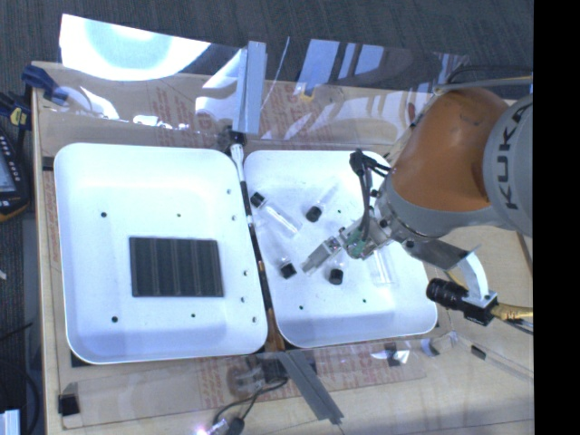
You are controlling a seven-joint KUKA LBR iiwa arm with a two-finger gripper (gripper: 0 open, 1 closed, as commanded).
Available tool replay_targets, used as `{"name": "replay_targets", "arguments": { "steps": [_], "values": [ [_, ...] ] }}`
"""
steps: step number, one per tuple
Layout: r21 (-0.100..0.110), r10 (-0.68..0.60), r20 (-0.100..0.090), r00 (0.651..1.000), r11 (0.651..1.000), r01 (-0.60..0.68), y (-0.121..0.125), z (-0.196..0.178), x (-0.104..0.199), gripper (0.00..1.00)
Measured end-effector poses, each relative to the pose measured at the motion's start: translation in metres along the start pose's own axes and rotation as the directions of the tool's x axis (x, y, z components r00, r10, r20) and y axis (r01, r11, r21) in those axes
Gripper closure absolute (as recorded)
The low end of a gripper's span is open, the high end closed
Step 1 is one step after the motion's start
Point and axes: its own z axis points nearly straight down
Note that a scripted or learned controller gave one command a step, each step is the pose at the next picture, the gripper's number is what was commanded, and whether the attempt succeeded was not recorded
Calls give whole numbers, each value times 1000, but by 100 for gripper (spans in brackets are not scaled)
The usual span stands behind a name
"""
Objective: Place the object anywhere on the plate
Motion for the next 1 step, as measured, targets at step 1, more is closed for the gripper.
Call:
{"name": "replay_targets", "arguments": {
  "steps": [1],
  "values": [
    [3,-9,-1,1000,1000,9,62,64,62,100]
  ]
}}
